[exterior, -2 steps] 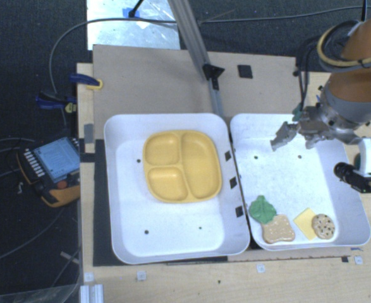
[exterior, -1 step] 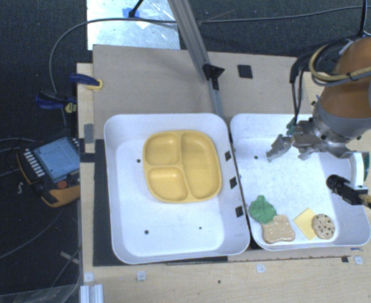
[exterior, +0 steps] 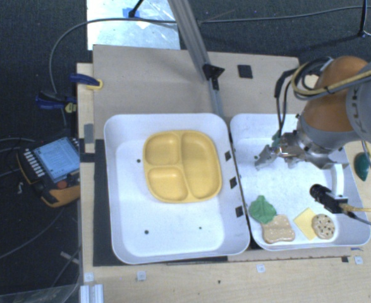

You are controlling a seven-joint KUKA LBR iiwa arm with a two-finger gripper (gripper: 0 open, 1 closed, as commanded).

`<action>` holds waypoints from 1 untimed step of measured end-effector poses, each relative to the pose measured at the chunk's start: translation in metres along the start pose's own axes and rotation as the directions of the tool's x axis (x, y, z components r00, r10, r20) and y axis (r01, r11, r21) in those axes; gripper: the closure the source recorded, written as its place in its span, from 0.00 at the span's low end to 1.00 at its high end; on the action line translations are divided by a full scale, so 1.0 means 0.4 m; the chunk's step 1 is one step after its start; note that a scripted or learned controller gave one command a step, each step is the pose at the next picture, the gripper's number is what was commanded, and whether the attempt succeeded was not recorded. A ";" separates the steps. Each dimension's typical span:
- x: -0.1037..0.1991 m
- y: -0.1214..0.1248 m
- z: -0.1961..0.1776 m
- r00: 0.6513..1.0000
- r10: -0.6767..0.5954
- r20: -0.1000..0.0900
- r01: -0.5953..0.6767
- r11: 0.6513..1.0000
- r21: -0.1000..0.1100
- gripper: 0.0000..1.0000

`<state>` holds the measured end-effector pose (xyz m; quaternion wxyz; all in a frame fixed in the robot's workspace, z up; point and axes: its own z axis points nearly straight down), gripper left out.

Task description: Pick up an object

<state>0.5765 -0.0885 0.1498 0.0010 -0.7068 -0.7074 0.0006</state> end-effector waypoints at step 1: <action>-0.019 0.001 0.149 1.000 0.000 0.000 0.000 1.000 0.001 0.00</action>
